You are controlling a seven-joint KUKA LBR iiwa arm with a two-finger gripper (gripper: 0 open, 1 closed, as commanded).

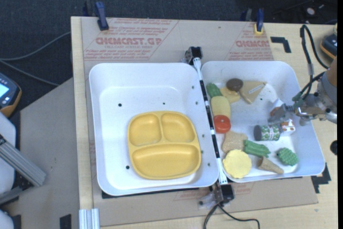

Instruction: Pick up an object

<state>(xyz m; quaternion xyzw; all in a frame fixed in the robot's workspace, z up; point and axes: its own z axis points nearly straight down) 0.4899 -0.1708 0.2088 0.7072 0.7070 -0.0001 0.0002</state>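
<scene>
The right white bin (305,139) holds several toy foods: a brown round piece (234,84), a tan wedge (252,91), a green piece (214,89), a yellow piece (221,107), a red tomato (222,124), a bread slice (233,141), a yellow disc (237,163), a green pod (256,148) and a small green bumpy piece (287,156). A small dark can with a green, white and red label (269,132) lies right of the middle. My gripper (281,112) reaches in from the right and hangs just above that can, near the bin's right side.
The left white bin (107,88) holds a yellow divided plate (162,144). A black divider clip (194,53) sits where the two bins meet at the back. Blue clamps (100,14) pin the cardboard base. A black cable (308,51) curves down at the far right.
</scene>
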